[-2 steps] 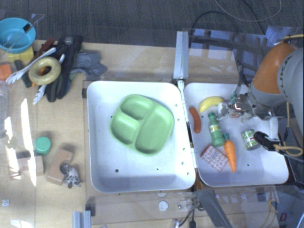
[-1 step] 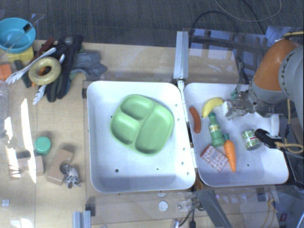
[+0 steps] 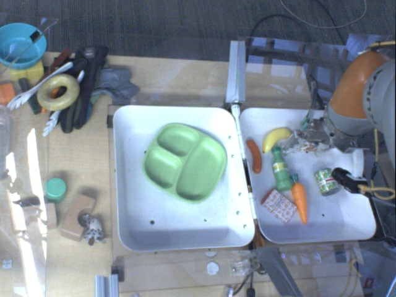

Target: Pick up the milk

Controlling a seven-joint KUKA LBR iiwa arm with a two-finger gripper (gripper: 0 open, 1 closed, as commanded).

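**Arm [image 3: 359, 98], 1.** Grey with an orange band, reaching in from the view's right.

**Pincer [image 3: 307, 139], 1.** Low over the back part of the right bin. Whether it is spread or pressed together cannot be told, because the metal parts blur into one another.

**Bins, 2.** White and shallow, side by side on the table [image 3: 173, 73]. The right bin [image 3: 346, 218] lies under the pincer. The left bin [image 3: 133, 228] is well apart from it, to the view's left.

**Right bin contents, 6 items.**
- Banana [image 3: 276, 138], 1: yellow, just beside the pincer on the view's left.
- Sausage [image 3: 253, 156], 1: red-orange, beyond the banana from the pincer, near the bin's left wall.
- Bottle [image 3: 282, 172], 1: green, lying down, near the pincer and below-left of it in the view.
- Carrot [image 3: 300, 203], 1: orange, below the pincer in the view, its thick end just beside the bottle's base.
- Can [image 3: 325, 182], 1: green, below-right of the pincer in the view.
- Carton [image 3: 279, 206], 1: red and white, just beside the carrot and the farthest of the six from the pincer. It is taken here for the milk, though its print is too small to confirm.

**Left bin contents, 1 item.**
- Plate [image 3: 185, 161], 1: green with three compartments, well apart from the pincer.

**Bare table, far to the view's left of the pincer.**
- Blue bowl [image 3: 21, 42], 1.
- Yellow ring [image 3: 59, 91], 1.
- Grey cloth [image 3: 117, 82], 1.
- Teal cap [image 3: 55, 189], 1.
- Wooden block [image 3: 77, 214], 1.
- Spotted figure [image 3: 93, 229], 1.
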